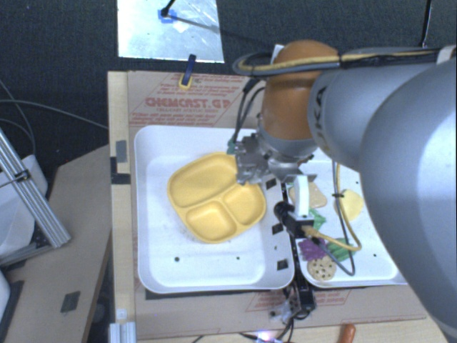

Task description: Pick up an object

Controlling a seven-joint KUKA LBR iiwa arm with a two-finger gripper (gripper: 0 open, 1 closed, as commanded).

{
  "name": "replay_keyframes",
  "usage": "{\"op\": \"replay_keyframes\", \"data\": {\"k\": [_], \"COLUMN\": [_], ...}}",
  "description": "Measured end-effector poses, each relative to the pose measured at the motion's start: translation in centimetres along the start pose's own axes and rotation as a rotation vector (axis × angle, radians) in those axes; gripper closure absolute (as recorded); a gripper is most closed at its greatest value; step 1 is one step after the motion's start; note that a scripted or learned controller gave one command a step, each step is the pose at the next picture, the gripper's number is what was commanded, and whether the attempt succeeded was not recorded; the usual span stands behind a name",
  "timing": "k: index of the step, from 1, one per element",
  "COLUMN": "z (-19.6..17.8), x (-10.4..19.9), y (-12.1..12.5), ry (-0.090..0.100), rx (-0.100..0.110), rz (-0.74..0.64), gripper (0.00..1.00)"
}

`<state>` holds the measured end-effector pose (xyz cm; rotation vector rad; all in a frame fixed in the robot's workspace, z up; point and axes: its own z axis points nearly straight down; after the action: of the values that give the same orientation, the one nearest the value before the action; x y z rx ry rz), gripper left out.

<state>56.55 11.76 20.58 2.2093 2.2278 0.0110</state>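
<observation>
The yellow divided tray [216, 196] lies flat in the left bin [153, 213]. We judge its broad, shallow rim likely to slip or tip if pinched at the edge. Our hand [251, 164] sits at the tray's upper right rim, apparently touching; we cannot tell how its grip is set.
</observation>
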Motion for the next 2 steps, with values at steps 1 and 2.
{"op": "replay_keyframes", "data": {"k": [1,2], "z": [-15.72,-15.88], "x": [2.08,1.91], "y": [-4.32,-4.32], "ry": [0.005,-0.001], "rx": [-0.009,0.004], "rz": [0.000,-0.002], "gripper": [1.00,1.00]}}
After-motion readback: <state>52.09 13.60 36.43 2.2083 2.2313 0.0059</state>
